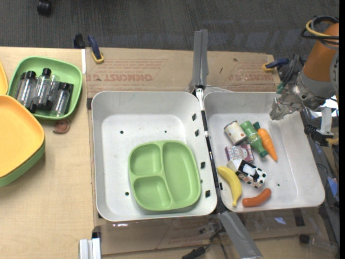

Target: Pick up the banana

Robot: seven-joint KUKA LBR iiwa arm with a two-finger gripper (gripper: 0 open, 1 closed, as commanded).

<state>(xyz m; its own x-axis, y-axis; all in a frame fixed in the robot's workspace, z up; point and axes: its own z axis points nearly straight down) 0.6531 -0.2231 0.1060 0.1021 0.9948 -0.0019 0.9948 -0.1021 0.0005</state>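
Observation:
The yellow banana (230, 183) lies in the right bin (302, 166), at its front left corner close to the dividing wall. One end of it rests by a black and white cow toy (252, 174). My gripper (281, 110) hangs over the bin's back right part, well away from the banana, with nothing seen in it. The arm's orange band (323, 58) rises behind it at the right edge.
Around the banana lie a red sausage (256, 198), a pink packet (237, 154), a white cylinder (233, 132), a green bottle (253, 136) and a carrot (268, 143). The left bin (108, 144) holds a green divided plate (164, 175). Orange plates (19, 144) and a green tray of bottles (46, 88) sit far left.

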